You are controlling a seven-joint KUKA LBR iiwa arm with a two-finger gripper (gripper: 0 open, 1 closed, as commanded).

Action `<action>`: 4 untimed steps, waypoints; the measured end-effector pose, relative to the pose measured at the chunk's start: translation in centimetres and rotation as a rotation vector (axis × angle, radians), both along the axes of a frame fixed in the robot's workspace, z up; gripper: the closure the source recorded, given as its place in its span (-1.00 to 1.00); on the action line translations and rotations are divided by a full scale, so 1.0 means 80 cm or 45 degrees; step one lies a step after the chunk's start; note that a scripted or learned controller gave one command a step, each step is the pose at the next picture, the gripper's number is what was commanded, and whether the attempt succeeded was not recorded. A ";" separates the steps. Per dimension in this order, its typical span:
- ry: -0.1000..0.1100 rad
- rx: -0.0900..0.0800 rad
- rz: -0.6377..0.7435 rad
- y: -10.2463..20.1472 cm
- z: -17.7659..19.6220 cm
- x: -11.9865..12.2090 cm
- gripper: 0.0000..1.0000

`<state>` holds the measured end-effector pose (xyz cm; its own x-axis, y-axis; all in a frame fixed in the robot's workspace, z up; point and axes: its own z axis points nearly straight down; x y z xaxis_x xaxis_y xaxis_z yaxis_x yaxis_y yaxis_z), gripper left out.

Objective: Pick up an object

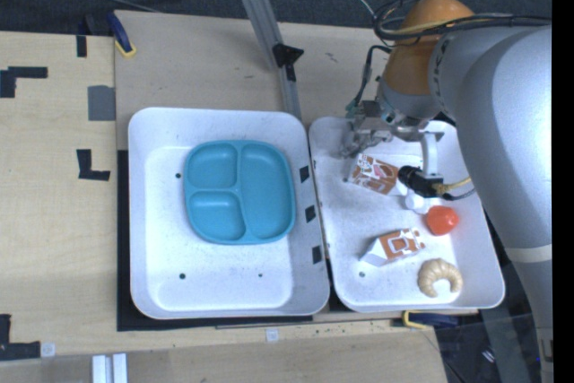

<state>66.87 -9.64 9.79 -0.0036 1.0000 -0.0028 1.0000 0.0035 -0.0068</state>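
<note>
Bulky grey arm (502, 130), orange wrist band (421, 40), black cables (404, 13)

Both white bins (224, 296) look like matt, faintly speckled plastic. Left of the gripper (359, 139), the blue divided tray (240, 191) is smooth plastic with a soft sheen. The bench (54, 220) looks like pale wood grain. The arm (502, 103) is smooth grey, its orange band (421, 40) glossy. Below the gripper, the tomato (441, 220) shines; the croissant (439, 277) looks dull.

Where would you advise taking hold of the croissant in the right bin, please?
Probably across the thick middle of the croissant, coming straight down from above. It lies flat near the right bin's front corner, its curved ends tapering, with open floor around it for the gripper.
</note>
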 end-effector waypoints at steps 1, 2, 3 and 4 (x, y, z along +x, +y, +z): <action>-0.013 0.003 -0.002 -0.006 0.056 0.006 1.00; -0.013 0.003 -0.002 -0.004 0.110 0.009 1.00; -0.016 0.003 -0.002 0.002 0.189 0.010 1.00; -0.005 0.006 0.003 0.075 0.178 -0.019 1.00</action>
<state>65.33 -3.62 24.06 -0.0060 1.0000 0.0017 1.0000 0.0060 -0.0030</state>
